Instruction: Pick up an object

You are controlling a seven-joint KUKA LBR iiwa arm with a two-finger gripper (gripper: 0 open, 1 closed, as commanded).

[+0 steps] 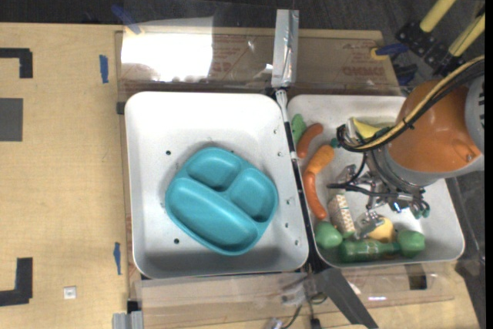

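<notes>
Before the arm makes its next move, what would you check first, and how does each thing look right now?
1. End effector is over the right bin, where the objects lie: ok.
2. An object sits between its fingers: cannot tell; cables and the wrist hide them.
3. Objects close beneath it to pick: ok; a green dumbbell toy and a yellow piece lie just below.
4. Target stands apart from its neighbours: not ok; the orange carrot-like toy and other pieces crowd together.
5. Teal divided plate in the left bin lies away from the arm: ok.
</notes>
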